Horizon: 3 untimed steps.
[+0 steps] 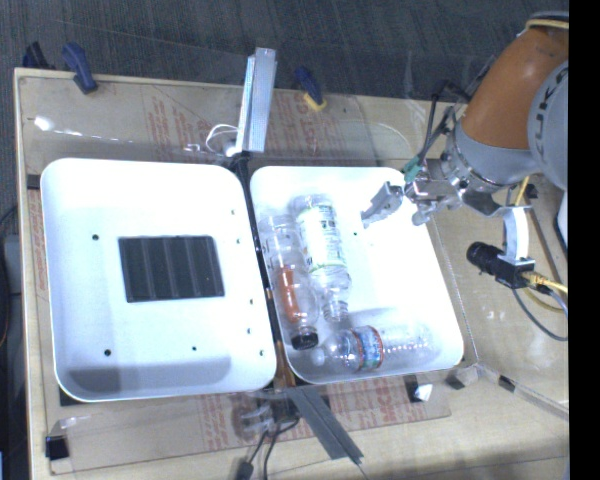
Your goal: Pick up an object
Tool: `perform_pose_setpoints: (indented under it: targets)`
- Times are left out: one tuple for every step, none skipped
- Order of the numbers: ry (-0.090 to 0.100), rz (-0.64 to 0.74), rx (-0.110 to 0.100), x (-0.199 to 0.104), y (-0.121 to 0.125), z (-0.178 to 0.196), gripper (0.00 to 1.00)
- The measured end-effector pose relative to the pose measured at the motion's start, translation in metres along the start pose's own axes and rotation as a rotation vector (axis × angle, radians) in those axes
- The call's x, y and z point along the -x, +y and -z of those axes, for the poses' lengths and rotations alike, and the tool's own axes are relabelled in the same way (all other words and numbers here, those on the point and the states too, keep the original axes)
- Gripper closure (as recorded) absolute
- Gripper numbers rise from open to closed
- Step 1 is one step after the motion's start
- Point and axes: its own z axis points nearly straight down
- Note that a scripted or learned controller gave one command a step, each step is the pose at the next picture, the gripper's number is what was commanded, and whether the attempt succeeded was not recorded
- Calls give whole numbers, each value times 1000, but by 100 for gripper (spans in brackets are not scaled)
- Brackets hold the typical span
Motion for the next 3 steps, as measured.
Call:
perform_pose_setpoints:
  targets:
    - [-1,53,0,-67,15,-99,0]
    - [-29,55,31,-31,18,-147,0]
    - [1,178,2,-3,-12,-160,0]
